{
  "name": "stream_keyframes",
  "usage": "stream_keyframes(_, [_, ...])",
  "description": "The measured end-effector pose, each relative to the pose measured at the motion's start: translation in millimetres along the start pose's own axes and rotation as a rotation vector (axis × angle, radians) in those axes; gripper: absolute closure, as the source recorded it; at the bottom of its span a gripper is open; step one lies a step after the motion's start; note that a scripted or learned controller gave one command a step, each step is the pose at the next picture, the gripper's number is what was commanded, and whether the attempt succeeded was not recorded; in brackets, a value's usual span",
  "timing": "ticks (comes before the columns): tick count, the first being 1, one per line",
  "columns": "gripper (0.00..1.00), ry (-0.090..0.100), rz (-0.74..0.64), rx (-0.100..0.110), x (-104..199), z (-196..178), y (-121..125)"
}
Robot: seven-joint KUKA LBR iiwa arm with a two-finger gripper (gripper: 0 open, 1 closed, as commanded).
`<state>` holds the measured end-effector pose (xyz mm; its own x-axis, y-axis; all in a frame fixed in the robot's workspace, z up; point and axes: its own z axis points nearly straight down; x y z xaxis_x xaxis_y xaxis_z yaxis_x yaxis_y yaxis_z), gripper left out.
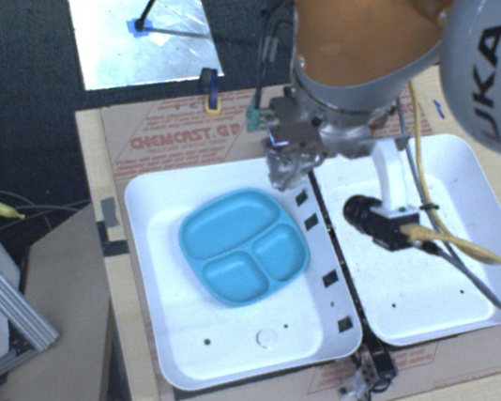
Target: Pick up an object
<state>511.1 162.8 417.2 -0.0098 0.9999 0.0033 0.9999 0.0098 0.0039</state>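
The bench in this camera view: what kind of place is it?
Probably a robotics lab's pick-testing station. A KUKA arm hangs over two white bins, taped to cardboard, and an aluminium frame stands beside the bench.

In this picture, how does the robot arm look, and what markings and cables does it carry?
The arm is bulky and rounded, its grey shell bearing large black letters "UKA" beside a wide orange band. Below sits a metallic wrist block with dark wiring; a yellow cable hangs alongside.
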Motion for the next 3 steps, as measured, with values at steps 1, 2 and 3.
stream_keyframes(1, [1.0, -0.002, 0.012, -0.001, -43, -20, -17])
stream_keyframes(2, [1.0, -0.003, 0.014, -0.004, -100, -61, -25])
stream_keyframes(3, [1.0, -0.005, 0.012, 0.009, -126, 23, -26])
